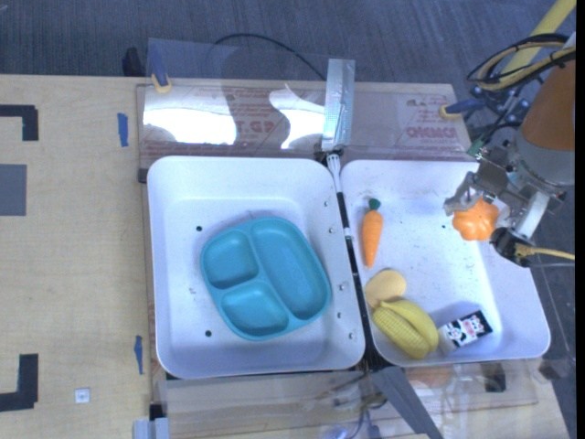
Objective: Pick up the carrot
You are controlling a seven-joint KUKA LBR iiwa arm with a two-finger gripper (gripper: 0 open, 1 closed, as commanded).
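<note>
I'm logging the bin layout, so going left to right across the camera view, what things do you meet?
Blue divided plate → carrot → black-and-white carton → orange fruit at the gripper. The yellow pieces beneath the carrot overlap it sideways, so they are left out.

The grey arm with its orange band enters from three o'clock, its two-finger gripper (pixel 489 210) angled toward nine o'clock.

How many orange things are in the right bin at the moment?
2. The carrot lies near the right bin's left wall. A rounder orange item sits by the right wall, at the gripper, which may cover part of it.
</note>
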